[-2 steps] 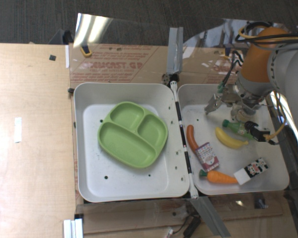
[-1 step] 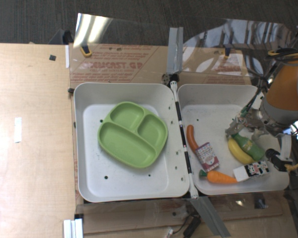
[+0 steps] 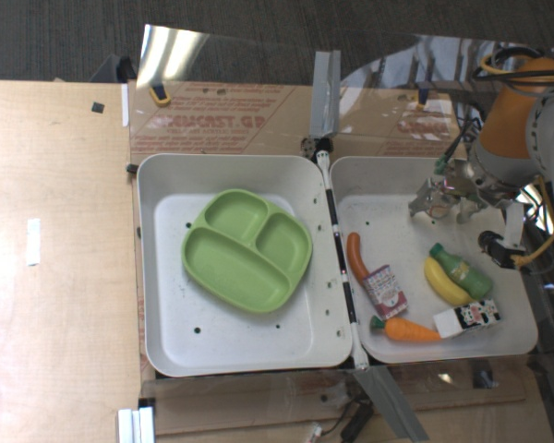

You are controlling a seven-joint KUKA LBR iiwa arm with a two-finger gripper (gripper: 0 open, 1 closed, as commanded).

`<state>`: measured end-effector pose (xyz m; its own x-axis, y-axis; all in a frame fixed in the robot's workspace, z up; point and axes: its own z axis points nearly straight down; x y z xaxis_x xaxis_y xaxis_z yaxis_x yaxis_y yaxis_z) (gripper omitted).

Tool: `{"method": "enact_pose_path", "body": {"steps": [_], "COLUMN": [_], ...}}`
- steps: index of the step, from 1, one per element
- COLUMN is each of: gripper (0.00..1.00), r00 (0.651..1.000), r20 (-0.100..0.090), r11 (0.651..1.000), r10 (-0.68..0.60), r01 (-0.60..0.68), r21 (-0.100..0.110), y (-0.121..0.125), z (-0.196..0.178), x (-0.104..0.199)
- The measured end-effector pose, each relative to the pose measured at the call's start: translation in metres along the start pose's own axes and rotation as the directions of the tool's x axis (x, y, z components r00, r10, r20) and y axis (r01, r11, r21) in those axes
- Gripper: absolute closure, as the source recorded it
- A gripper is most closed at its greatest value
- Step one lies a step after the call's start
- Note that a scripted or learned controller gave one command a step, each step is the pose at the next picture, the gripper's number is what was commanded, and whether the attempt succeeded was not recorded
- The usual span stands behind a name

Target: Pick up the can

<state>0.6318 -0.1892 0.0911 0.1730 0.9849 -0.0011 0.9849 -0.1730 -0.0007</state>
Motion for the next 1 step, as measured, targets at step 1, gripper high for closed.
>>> {"method": "enact_pose_path", "body": {"steps": [1], "gripper": [0.00], "r00": [1.000], "r20": [-0.009], "r11": [1.000], "r10": [0.007], "r01": [-0.007], "r21": [0.005], "y": [0.0308], "z": [-0.0004], "x": [-0.0110]}}
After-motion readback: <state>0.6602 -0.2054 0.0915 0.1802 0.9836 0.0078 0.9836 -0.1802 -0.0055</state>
